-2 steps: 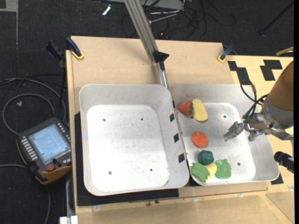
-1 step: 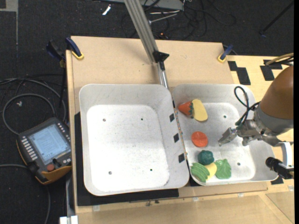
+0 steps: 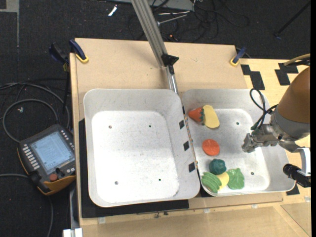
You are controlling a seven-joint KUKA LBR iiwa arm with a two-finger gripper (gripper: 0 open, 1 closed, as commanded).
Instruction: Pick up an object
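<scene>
Gripper (image 3: pixel 248 145) hovers inside right bin (image 3: pixel 256 181); finger state cannot be told. Yellow toy (image 3: pixel 211 117) lies lengthwise, top-to-bottom. No readable writing.

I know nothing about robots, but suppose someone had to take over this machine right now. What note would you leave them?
End effector: over the right bin, near its right side, with nothing seen in it; I cannot tell whether it is open or shut.
Objects, all in the right bin: a yellow piece touching a red one near the top left; an orange disc below them; a dark teal lump and green pieces clustered at the lower edge.
Done: nothing lifted yet.
Left: grasp one object and raise it.
</scene>
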